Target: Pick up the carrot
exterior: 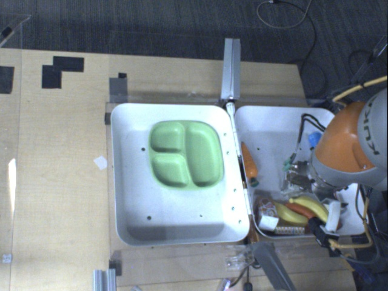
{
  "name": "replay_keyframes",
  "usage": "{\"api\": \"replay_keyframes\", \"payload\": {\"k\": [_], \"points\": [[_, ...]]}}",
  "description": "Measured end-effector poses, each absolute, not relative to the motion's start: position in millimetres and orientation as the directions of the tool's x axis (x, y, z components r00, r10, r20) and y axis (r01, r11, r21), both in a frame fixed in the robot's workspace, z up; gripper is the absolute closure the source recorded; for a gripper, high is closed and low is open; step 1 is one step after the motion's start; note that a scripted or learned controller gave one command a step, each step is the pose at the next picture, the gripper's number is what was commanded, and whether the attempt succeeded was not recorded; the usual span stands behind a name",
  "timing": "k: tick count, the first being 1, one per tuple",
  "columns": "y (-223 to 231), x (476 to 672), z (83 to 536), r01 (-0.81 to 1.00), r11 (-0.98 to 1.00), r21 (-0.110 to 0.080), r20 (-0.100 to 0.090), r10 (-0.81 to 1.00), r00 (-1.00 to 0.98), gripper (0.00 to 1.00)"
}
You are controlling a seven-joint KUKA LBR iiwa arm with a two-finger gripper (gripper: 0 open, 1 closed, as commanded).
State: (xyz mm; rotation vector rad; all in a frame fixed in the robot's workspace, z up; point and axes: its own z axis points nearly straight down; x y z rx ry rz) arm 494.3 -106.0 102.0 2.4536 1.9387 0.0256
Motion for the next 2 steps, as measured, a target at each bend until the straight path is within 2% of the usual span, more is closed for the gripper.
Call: {"api": "replay_keyframes", "payload": {"k": [1, 2], "points": [[-143, 501.6, 211, 0.92, -0.391, 0.004, 0.001, 0.92, 0.391, 1.0], [-196, 531.6, 240, 0.9, -0.435, 0.004, 0.0, 0.9, 0.435, 1.0]]}}
